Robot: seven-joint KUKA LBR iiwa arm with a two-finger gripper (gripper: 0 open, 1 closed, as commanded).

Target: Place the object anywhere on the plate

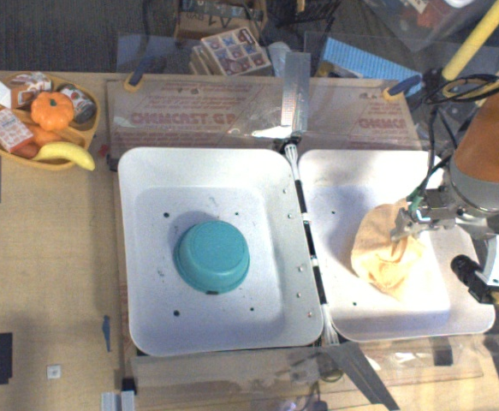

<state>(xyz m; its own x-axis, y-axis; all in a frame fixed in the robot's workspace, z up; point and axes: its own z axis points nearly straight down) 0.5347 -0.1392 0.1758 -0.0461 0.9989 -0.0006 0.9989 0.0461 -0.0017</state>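
The gripper (pixel 400 232) sits on the cloth (pixel 386 251), finger state unclear; the plate (pixel 213 256) lies well left.

Grey arm (pixel 480 187), orange band above the wrist (broad, rounded), black cables trailing behind

Light falls evenly from above, bright on the two white bins (pixel 146 187), whose floors wash out close to pure white. Soft short shadows sit under the teal bowl (pixel 213 256) and beside the arm (pixel 487 157). Glare streaks the clear tape on the cardboard strip (pixel 258 118) behind the bins. The clutter along the top edge lies dim and murky. Overall the picture is slightly soft and grainy
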